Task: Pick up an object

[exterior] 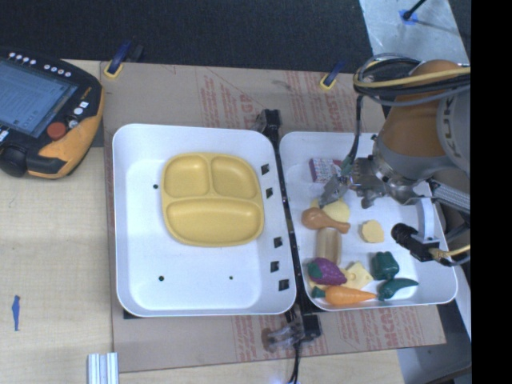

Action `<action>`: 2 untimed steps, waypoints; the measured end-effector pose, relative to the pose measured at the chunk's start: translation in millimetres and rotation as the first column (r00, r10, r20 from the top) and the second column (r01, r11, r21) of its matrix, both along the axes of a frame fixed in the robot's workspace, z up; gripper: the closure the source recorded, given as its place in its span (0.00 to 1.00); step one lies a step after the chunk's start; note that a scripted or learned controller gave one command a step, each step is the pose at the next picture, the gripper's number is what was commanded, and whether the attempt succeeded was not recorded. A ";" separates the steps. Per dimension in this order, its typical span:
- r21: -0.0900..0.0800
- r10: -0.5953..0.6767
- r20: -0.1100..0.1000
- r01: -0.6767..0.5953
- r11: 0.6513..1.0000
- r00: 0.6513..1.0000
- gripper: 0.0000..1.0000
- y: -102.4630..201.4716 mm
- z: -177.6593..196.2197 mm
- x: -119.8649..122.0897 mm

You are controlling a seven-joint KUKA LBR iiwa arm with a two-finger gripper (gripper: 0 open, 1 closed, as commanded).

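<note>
Jaws stand open and hold nothing, the gripper hanging low in the right bin over the drumstick and the pale yellow piece beside it. Nearest the camera lie the carrot, the purple toy and the green pepper. Farther back sit a yellow round and a small packet. A yellow divided plate rests in the left bin.

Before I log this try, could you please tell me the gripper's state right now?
Gripper: over the right bin near the toy food; open or shut cannot be told.
</note>
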State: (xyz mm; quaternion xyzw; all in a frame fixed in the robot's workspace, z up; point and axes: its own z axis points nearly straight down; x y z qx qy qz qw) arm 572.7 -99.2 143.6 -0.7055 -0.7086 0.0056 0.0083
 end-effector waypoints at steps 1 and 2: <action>-0.004 -0.001 0.011 0.001 1.000 1.000 0.00 -11.5 -55.2 2.3; -0.003 -0.003 0.013 0.003 1.000 1.000 0.00 -3.1 -52.1 -10.3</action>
